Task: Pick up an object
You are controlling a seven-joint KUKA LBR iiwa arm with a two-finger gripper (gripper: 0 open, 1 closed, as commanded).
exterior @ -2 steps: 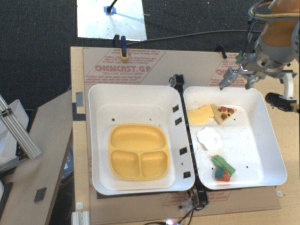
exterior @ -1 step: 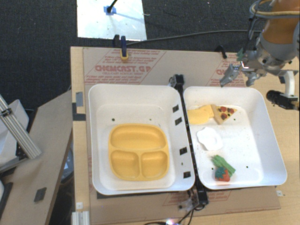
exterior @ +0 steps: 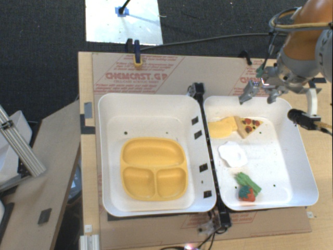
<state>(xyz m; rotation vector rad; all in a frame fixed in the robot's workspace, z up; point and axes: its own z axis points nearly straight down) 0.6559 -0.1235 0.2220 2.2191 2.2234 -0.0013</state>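
Since any piece counts, we'd go for the green-and-red toy near the front of the right bin: looks light, stiff plastic, lumpy enough to pinch across its narrow width. Pizza slice, yellow piece and flat white piece lie flatter, likely slippery and hard to get under. Tool hangs over the bin's far rim, fingers spread, nothing between them. Arm leans in from the right, wrist pointing down. Yellow tray sits in the left bin.

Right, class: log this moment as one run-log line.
gripper: open, above right bin's far edge | holding: nothing | right bin: pizza slice, yellow piece, white piece, green-orange toy | left bin: yellow tray
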